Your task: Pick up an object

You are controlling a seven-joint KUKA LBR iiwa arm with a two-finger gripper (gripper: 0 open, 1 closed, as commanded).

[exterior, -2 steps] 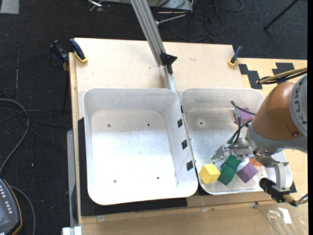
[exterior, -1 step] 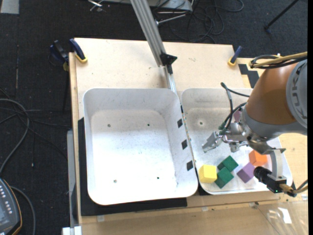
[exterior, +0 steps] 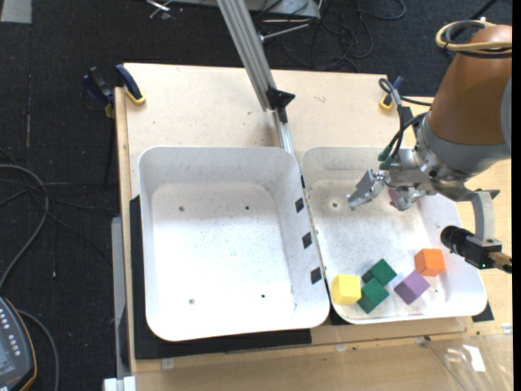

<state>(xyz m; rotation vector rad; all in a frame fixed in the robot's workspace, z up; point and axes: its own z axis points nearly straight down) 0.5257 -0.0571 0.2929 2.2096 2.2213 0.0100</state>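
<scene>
Several small blocks lie at the near end of the right bin (exterior: 342,165): a yellow cube (exterior: 346,288), two green blocks (exterior: 376,283) touching each other, a purple cube (exterior: 412,287) and an orange cube (exterior: 430,261). My gripper (exterior: 381,195) hangs over the middle of that bin, farther back than the blocks and well apart from them. Its fingers (exterior: 361,192) are spread open with nothing between them.
The left bin (exterior: 146,177) sits beside the right one, sharing a raised middle wall. A slanted metal rail (exterior: 248,43) runs from the top of the view down to the bins' back edge. Clamps sit at the bench's back corners.
</scene>
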